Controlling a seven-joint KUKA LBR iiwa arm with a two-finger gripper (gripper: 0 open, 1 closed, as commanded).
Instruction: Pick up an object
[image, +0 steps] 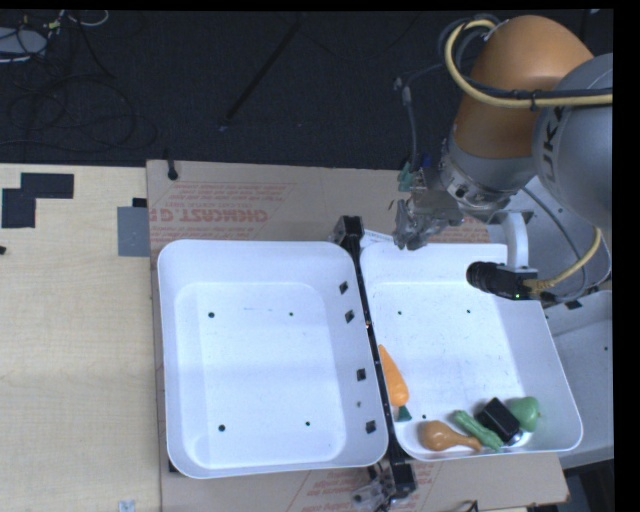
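Gripper (412, 238) hangs above right bin's (470, 340) far rim — touching nothing.

arm (560, 110): grey shell | orange band above wrist | yellow cables looped | gripper (412, 232): grey metal

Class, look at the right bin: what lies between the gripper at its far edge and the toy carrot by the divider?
In the camera view, only bare white bin floor lies between the gripper and the toy carrot.

Even overhead light, slightly soft focus
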